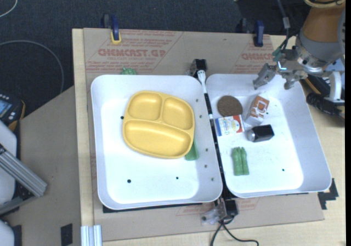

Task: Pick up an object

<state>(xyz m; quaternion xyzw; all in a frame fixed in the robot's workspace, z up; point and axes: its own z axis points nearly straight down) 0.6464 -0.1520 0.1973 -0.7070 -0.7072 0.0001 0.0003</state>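
Gripper (pixel 278 76) spread open, empty, above right bin (pixel 307 146) far edge. Advise: centre over black block (pixel 262 132) (neighbours close), descend straight, then close.

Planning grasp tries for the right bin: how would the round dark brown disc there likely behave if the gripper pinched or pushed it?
The round dark brown disc lies flat on the right white bin, so it looks thin; fingers would probably struggle to get under its edge. Pushed, it would likely slide, not roll. The small orange and white carton and the blue and white packet sit close, so a push may bump them.
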